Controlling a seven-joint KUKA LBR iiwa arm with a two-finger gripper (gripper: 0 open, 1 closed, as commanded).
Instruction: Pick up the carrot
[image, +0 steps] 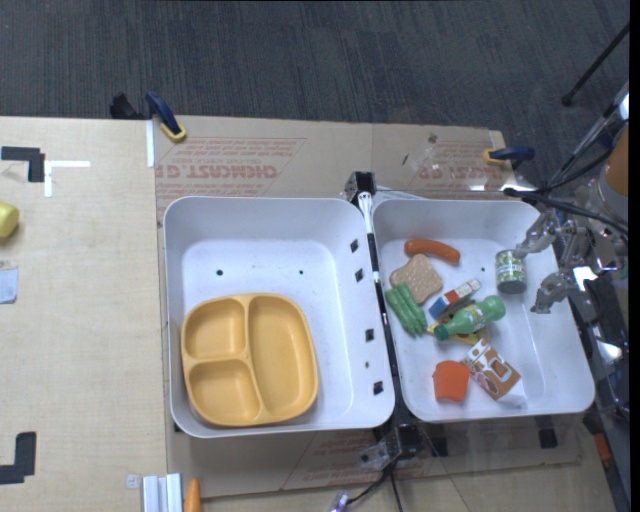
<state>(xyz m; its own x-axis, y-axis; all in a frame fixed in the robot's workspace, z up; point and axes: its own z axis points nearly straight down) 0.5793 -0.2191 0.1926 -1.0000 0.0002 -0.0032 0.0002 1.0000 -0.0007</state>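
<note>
Bins sit side by side on my table, seen from the fixed overhead camera. The left bin holds a yellow divided plate toward its near left. The right bin holds the clutter: the carrot, an orange stick lying flat near the far wall, just beyond a slice of bread. Beside the bread lies a green pea pod, and next to it a green bottle on its side, with a small red and blue box just beside it. Nearer the front rest an orange-red block and a printed packet. A small green can stands upright toward the right wall.

My claw hangs over the right side of that bin, just beside the can and well apart from the carrot. Its two fingers stand spread, nothing between them.
</note>
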